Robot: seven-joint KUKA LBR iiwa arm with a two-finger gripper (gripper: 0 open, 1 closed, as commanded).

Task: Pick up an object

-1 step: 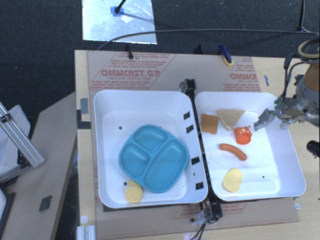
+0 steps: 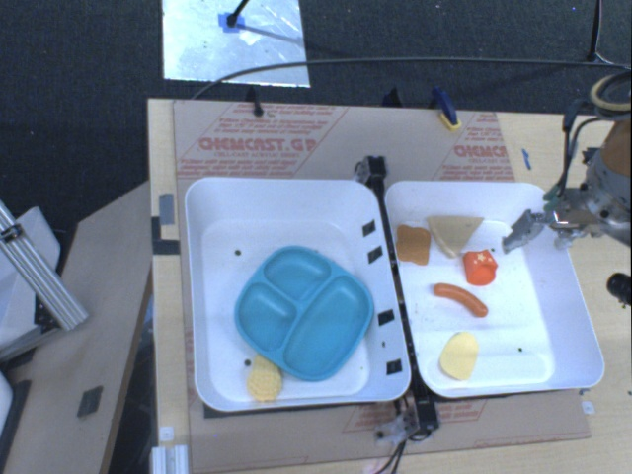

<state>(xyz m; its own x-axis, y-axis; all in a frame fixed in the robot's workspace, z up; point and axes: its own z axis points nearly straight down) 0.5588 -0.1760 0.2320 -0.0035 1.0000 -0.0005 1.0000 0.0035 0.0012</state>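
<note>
At the frame's bottom, a yellow corn piece (image 2: 263, 379) lies beside the blue divided plate (image 2: 304, 311) in the left bin (image 2: 212, 265). Right bin (image 2: 568, 329): yellow piece (image 2: 458, 355), sausage (image 2: 460, 299), red tomato (image 2: 480, 267), bread (image 2: 413, 245), wedge (image 2: 454, 232). At the right edge, the end effector (image 2: 521, 232) hovers, its grip impossible to tell.

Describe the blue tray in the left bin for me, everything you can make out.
The blue tray is a rounded, plastic-looking plate with three moulded compartments, two smaller and one larger, all bare. It lies flat and right side up on the left bin's floor, turned at an angle, toward the near right. A small yellow toy corn cob sits against its near-left edge. The claw is over the other bin.
</note>
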